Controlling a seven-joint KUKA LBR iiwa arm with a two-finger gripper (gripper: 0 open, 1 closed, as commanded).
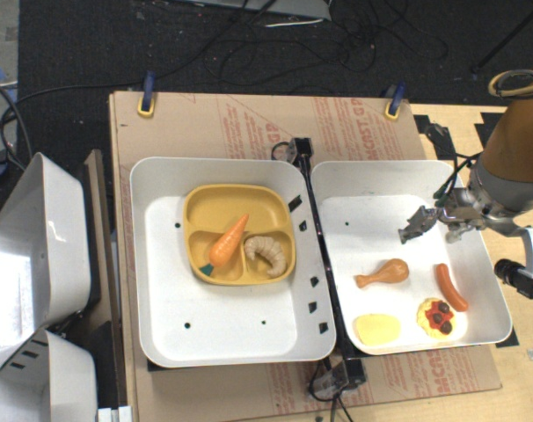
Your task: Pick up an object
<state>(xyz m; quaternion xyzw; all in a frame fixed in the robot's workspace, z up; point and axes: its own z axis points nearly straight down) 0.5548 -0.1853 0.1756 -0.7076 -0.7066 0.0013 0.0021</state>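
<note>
pincer (418, 229) being held over right bin (359, 209), jaw state can't be told | drumstick (383, 275) lying just below-left | likely light, rigid, slick plastic | thin shank being judged best hold

Two white bins: the left bin (161, 262) and the right bin (372, 218). Inside the left bin, one yellow plate (205, 214) bearing one carrot (228, 241) and one shrimp (268, 253). Inside the right bin, one drumstick (383, 275), one sausage (450, 287), one yellow slice (376, 329) and one small pizza (440, 317)
</note>
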